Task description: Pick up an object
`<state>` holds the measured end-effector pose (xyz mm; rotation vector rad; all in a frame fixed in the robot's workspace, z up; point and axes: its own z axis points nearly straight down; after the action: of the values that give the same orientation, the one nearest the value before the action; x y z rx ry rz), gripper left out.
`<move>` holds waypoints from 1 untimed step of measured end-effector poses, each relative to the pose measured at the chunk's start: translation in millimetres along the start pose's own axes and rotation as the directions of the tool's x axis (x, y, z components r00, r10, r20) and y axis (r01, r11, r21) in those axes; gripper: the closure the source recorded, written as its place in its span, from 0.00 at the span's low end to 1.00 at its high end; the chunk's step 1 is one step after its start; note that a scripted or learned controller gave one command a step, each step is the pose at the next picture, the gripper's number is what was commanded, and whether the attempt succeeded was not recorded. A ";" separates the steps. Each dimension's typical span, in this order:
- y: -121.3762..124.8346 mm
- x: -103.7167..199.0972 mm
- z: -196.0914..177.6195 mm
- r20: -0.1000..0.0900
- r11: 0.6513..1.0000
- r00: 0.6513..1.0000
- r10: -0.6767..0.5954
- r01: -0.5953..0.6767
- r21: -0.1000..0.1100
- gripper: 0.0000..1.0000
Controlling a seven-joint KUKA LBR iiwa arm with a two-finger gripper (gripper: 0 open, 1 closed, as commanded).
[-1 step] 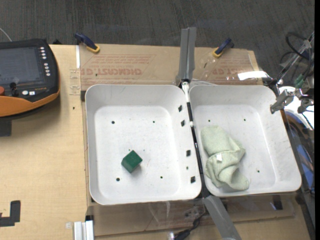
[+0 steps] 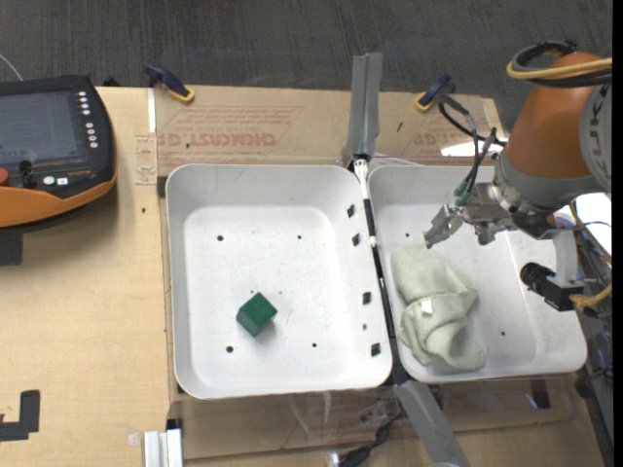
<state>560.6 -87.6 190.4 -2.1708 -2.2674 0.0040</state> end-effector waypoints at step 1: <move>-11.7 87.7 -0.3 0.001 0.945 0.945 0.327 -0.327 0.001 0.00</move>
<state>545.1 -0.5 190.8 -2.5173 -1.8760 0.0059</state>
